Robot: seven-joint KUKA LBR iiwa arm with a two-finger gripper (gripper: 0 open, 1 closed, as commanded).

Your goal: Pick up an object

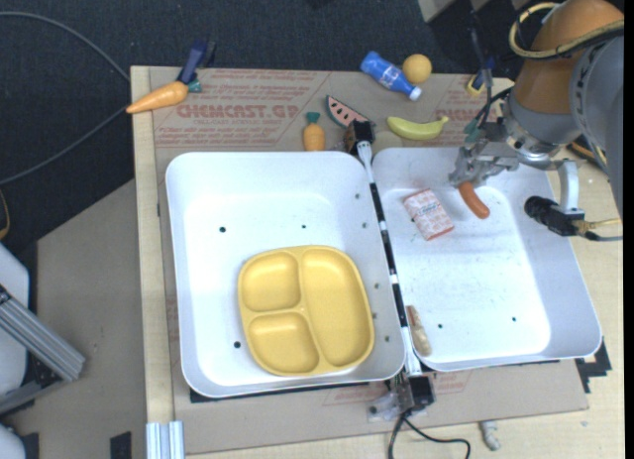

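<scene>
— At six o'clock, near the bench edge, what's done?
— Nothing lifted yet. The yellow tray (305,308) sits in the left bin (198,209); the right bin (535,298) holds a pink packet (429,214) and, toward one o'clock, a small sausage (475,201).
— And the gripper (474,172)?
— It hovers right over the sausage. I can't tell its spread or whether it touches; the grasp looks undone.

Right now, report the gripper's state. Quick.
Gripper: over the right bin, just above the sausage; whether it is open, closed or gripping cannot be told.
</scene>
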